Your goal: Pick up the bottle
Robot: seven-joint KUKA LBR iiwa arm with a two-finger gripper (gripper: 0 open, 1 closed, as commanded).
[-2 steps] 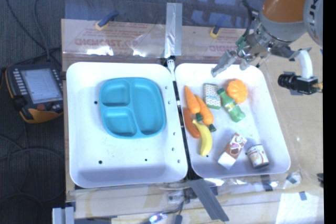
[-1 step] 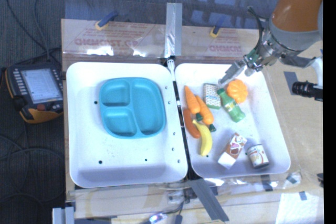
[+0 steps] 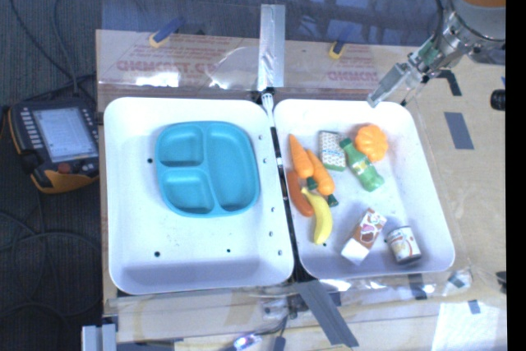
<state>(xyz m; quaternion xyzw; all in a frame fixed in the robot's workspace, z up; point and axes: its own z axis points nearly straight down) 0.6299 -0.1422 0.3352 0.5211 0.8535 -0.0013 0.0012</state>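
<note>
Right bin (image 3: 427, 177): bottle (image 3: 362, 164) wedged between pumpkin (image 3: 371, 141); small box (image 3: 331, 150)

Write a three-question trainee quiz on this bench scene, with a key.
1. True or false: the green bottle lies in the same bin as the blue plate.
2. Which thing touches or nearly touches the bottle's upper end? A) orange fruit B) can C) banana
3. Fill in: the gripper hovers over the right bin's ____ rim, apart from the bottle.

Key:
1. False; the bottle lies in the right bin, the plate in the left bin.
2. A
3. Far (top)
</note>
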